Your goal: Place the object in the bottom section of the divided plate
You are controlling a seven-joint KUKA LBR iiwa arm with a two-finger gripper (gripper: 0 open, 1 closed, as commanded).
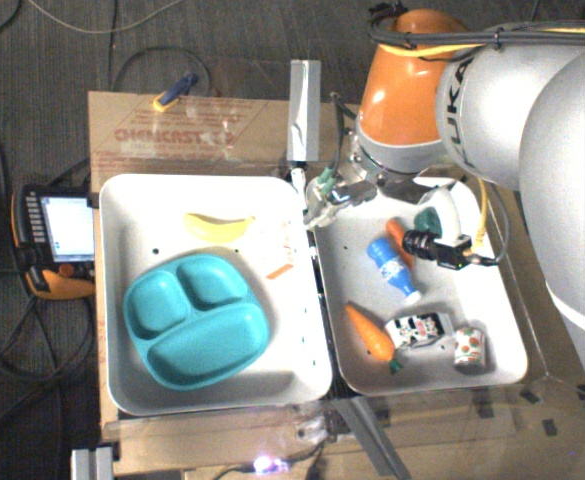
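fingers (324,193) over the rim between the two bins, open or shut cannot tell, nothing seen held, teal divided plate (197,318) low in left bin (122,378), banana (218,227) just above plate, bare floor around it, carrot (369,331) in right bin (507,363)

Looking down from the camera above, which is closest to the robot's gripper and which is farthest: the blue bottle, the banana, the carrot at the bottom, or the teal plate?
From the gripper, at the right bin's top-left corner:
1. Blue bottle, right bin, just below and right.
2. Banana, left bin, above the plate.
3. Carrot, right bin, lower middle; its distance is close to the banana's, so that order is uncertain.
4. Teal plate, left bin, lower left.
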